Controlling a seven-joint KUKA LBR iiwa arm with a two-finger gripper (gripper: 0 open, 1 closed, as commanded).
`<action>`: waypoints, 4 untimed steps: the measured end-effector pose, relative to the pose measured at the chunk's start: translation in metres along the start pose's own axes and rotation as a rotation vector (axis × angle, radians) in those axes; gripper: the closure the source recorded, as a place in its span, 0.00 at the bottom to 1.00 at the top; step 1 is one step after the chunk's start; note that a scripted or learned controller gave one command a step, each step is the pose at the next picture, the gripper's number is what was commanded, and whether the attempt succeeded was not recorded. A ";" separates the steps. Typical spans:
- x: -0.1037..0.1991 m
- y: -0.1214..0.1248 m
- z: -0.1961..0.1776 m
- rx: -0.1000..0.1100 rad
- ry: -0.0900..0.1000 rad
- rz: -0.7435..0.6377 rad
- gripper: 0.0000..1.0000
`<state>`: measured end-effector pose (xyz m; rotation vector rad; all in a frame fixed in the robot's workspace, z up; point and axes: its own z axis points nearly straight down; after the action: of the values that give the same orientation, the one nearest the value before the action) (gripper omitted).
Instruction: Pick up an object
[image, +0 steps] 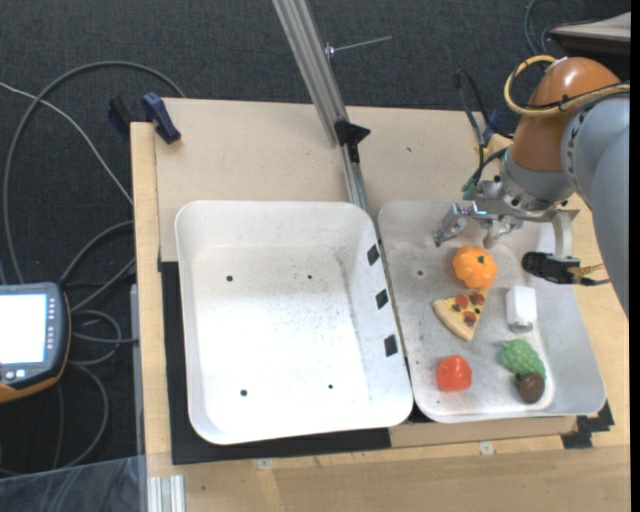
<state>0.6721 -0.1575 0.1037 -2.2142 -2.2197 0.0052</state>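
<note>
A: Where is the gripper (470, 226)?

B: Over the far end of the right bin (575, 345), just above a small pumpkin (473, 268). Its two fingers are spread apart and hold nothing. The grey arm (600, 130) with its orange band (555, 115) comes in from the right.

A: And the things to pick?

B: All in the right bin. The pumpkin is nearest the gripper. Below it lies a pizza slice (459, 314), then a red tomato (453, 373) near the front rim. To the right are a white block (520, 306), a green broccoli (519, 355) and a brown lump (530, 387) touching it.

A: The surface?

B: A pale wooden bench (250, 150), with a white left bin (280, 310) beside the right one on a black mat (180, 450). A blue clamp (160, 115) sits at the far left corner, and a metal pole (320, 80) slants up from between the bins.

A: Around it?

B: Dark carpet (60, 40) with grey cables (70, 170), and a pendant (30, 335) with a lit screen at left.
</note>
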 end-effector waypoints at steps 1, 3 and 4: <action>0.001 0.000 0.011 -0.003 -0.001 0.000 0.00; 0.006 -0.003 -0.050 -0.014 -0.003 0.001 1.00; 0.010 -0.012 -0.105 -0.014 -0.003 0.001 1.00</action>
<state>0.6609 -0.1482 0.2092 -2.2237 -2.2277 -0.0067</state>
